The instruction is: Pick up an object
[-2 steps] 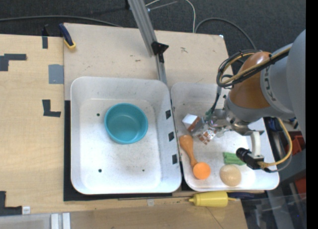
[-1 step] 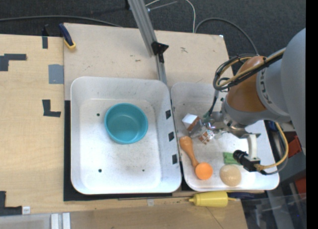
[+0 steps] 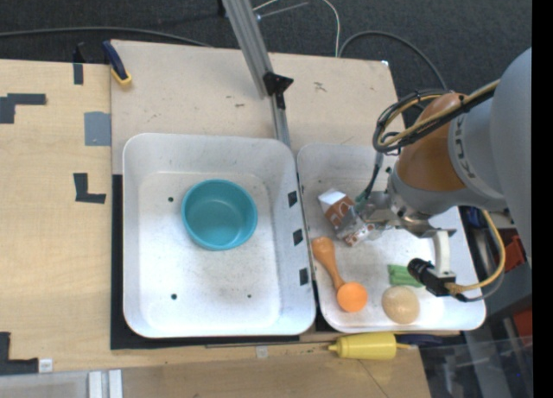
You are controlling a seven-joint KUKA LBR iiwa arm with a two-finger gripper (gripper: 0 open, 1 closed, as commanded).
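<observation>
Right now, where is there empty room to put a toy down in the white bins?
Left bin: bare floor all around the teal bowl, widest below it. Right bin is crowded: small box, orange maraca, beige ball and end effector. Only its top-left corner is bare.

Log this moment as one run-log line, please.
arm: over right white bin | gripper: low beside small brown-and-white block | grasp: unconfirmed | left white bin: round teal bowl

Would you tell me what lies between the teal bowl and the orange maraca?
In the camera view, bare white floor of the left bin, then the two bins' adjoining rims, lie between the teal bowl and the orange maraca.
</observation>
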